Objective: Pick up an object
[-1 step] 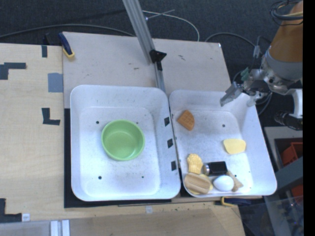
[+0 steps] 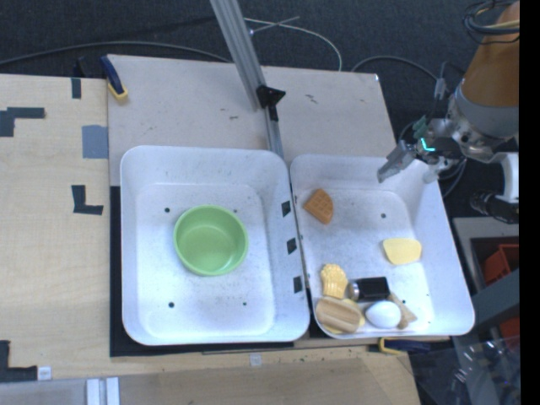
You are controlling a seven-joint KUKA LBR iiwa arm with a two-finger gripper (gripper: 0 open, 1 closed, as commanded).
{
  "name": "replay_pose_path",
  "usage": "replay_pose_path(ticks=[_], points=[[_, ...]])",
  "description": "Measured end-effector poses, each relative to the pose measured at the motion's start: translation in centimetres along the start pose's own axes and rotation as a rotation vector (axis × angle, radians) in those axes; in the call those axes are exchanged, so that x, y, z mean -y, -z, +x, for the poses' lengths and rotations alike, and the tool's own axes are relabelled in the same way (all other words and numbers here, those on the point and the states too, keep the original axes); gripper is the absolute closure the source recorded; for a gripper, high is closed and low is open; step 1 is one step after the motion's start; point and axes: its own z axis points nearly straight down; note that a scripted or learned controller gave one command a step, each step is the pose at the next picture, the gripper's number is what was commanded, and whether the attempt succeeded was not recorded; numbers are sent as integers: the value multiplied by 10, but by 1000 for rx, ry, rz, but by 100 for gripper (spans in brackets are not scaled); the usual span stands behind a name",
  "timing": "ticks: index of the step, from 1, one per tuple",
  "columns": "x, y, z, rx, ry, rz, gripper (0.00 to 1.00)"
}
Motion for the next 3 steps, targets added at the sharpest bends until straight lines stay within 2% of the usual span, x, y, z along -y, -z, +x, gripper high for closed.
replay_pose_path(ticks=[1, 3], points=[[-5, -45, 0, 0, -1, 4, 0], [3, -175, 4, -1, -1, 8, 0]])
